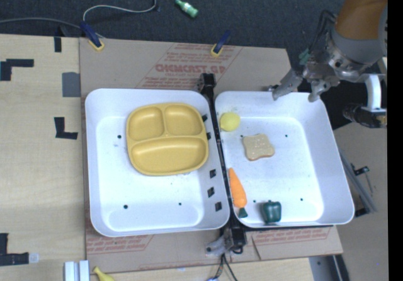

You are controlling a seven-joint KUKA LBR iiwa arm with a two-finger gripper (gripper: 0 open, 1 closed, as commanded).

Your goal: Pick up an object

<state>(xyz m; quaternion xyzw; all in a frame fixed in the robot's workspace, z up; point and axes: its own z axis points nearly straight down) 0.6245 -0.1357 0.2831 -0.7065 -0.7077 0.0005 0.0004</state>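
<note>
A: Where are the pickable things?
B: In the right bin (pixel 315 147): a yellow ball (pixel 229 121) at its upper left, a bread slice (pixel 257 147) mid-frame, a carrot (pixel 237 189) along the left wall, a green pepper (pixel 271 211) low.
A: And the gripper (pixel 294 89)?
B: Upper right, above the bin's far rim, fingers spread wide, nothing between them.
A: The left bin (pixel 107 147)?
B: It holds a yellow divided plate (pixel 167 138).
</note>
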